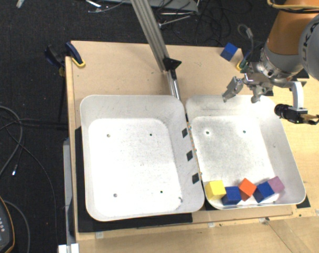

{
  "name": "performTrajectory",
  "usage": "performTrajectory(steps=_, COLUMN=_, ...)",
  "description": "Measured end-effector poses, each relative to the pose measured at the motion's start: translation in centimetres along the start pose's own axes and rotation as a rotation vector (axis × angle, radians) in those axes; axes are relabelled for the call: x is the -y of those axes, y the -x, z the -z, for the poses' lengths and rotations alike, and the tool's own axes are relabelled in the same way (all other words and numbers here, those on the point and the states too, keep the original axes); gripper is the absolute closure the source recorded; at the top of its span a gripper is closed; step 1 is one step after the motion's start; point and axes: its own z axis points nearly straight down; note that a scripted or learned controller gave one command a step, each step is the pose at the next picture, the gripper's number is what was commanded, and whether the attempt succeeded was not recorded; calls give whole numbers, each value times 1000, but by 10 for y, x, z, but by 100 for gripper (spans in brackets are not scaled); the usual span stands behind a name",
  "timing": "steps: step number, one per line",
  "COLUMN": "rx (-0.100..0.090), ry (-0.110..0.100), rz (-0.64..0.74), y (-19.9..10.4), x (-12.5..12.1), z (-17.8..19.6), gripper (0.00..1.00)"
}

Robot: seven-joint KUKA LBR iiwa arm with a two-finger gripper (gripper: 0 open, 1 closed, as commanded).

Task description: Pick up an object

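Though spread, gripper (243,93) fingertips look blurred.

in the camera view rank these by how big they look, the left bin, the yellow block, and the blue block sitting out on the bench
1. Left bin, by far the largest.
2. Yellow block in the right bin.
3. Blue block on the bench.

The two blocks look nearly alike; the yellow one lies nearer the camera, so their order is unsure.

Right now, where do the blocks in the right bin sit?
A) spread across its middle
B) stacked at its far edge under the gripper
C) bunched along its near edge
C: the yellow block, orange block and purple block crowd the right bin's near edge, far from the gripper.
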Motion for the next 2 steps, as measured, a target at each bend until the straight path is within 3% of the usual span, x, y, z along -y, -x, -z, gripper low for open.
performTrajectory(steps=1, rx=-1, ry=-7, rz=-8, y=58, x=19, z=-126, gripper=0)
performTrajectory(steps=2, rx=-2, ry=-2, rz=1, y=11, x=43, z=-114, gripper=0)
